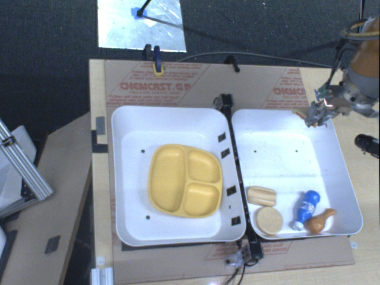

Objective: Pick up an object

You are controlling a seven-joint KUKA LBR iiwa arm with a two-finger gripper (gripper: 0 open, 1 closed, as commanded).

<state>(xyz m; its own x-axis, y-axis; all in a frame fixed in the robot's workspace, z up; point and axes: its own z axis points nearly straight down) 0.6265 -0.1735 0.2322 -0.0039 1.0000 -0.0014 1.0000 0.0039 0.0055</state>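
The right bin [279,141] holds several small items along its near edge: a tan bread roll [261,195], a round beige disc [269,220], a blue bottle [306,207] and a brown drumstick-shaped piece [321,219]. A yellow three-compartment plate [184,180] lies in the left bin [133,129]. My gripper [317,115] hangs over the far right corner of the right bin, well away from the items. Nothing shows between its fingers.
A black divider with clips [231,153] runs between the two bins. The bins sit on a cardboard sheet [178,85] on the bench. A metal plate [141,15] lies on the dark floor behind, and an aluminium rail [24,168] stands at the left.
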